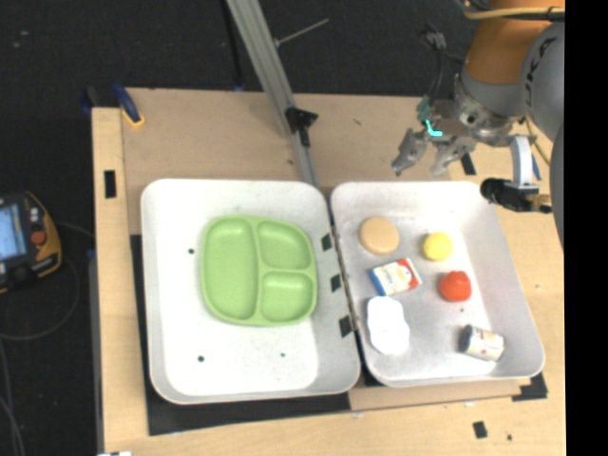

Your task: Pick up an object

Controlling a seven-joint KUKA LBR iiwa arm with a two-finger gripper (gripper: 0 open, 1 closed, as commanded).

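Left white bin (171,350) has one green three-compartment plastic tray (257,271). Right white bin (513,255) holds six items: tan round bun (379,236), small blue-and-white carton (395,277) (label unreadable), white cup (388,324), yellow ball (438,246), red ball (456,286), little white-and-red carton (483,343). Gripper (425,155) hovers above the bin's far edge, fingers apart, nothing in them.

Even overhead light, soft focus, faint shadows.

Grey arm (546,60), orange band (508,27), yellow cable.

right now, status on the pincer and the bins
Pincer open, above right bin's far edge, holding nothing. Six small items in right bin, untouched. Green tray in left bin. Nothing in the way.
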